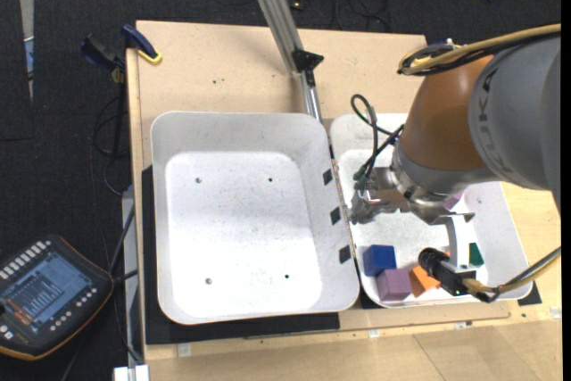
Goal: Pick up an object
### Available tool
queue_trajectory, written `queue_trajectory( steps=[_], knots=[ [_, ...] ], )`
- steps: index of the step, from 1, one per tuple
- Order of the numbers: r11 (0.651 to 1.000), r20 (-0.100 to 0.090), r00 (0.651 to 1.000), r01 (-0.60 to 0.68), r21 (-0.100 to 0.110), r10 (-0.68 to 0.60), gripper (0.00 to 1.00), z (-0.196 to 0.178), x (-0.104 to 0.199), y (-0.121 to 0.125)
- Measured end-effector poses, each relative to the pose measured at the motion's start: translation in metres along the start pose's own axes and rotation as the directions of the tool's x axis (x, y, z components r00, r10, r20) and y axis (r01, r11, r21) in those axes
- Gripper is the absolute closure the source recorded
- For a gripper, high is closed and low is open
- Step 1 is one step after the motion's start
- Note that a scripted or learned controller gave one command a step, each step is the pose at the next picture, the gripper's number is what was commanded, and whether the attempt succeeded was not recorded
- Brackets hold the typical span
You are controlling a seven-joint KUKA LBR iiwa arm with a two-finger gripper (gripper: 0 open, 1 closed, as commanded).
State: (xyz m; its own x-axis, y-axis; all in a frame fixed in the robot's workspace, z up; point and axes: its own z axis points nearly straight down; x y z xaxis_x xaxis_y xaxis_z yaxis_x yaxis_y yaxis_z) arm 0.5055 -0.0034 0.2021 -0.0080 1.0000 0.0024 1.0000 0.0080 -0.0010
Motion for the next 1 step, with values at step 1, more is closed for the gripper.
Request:
queue_trajectory(
  steps=[1],
  knots=[
    [1.000, 0.000, 1.000, 0.000, -0.002, 0.000, 1.00, -0.0127, 0.0534, 0.0104]
  ],
)
